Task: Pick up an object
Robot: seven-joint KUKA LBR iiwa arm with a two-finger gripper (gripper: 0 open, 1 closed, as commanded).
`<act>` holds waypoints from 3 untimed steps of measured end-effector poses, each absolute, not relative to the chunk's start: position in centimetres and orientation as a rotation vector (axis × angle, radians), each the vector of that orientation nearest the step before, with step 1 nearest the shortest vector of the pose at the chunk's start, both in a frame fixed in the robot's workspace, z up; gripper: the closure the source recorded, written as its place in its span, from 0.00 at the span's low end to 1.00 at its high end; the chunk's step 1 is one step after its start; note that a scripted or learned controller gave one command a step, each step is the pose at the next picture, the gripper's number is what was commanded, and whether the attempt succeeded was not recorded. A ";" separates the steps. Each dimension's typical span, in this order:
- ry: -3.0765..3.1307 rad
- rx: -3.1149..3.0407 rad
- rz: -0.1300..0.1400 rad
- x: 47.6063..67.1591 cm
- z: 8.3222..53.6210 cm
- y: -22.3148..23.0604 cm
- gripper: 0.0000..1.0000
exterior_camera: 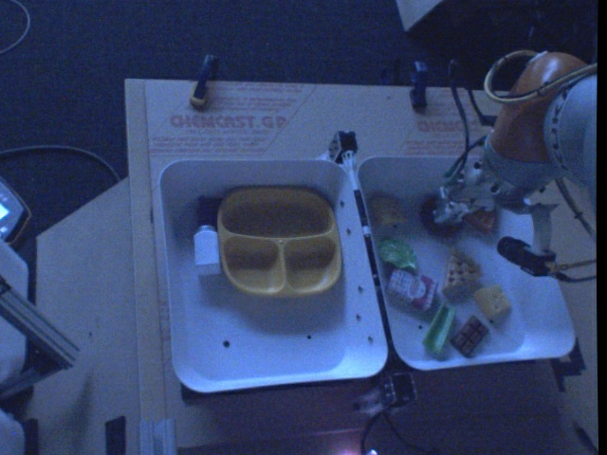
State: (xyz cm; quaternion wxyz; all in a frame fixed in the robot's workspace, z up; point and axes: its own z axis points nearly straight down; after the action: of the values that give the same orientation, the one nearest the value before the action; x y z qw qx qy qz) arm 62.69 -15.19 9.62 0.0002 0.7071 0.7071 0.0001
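My gripper (453, 207) hangs low over the far part of the right bin (550, 335), at the end of the grey arm with the orange band (531, 102). Just below it lie a dark round item (440, 220) and a red item (482, 220); the dim light hides whether it touches either. Several toy foods lie nearer the front of this bin: a tan piece (386, 210), a green piece (398, 252), a pink carton (413, 289), a waffle (461, 273), a yellow wedge (491, 302), a green stick (439, 328) and a brown chocolate block (470, 335).
The left bin (180, 254) holds a yellow divided plate (279, 240) and a small white bottle (207, 248) beside it. A ridge with a black clamp (342, 145) separates the two bins. A black cable piece (524, 254) hangs over the right bin's right side.
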 end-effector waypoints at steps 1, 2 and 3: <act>2.218 2.217 0.005 62.9 13.9 -15.2 1.00; 2.217 2.216 0.006 62.9 18.3 -15.4 1.00; 2.218 2.215 0.006 63.1 22.9 -15.5 1.00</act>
State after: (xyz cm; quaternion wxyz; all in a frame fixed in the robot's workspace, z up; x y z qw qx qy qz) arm 63.06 -15.48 22.85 0.0037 0.7066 0.7076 0.0019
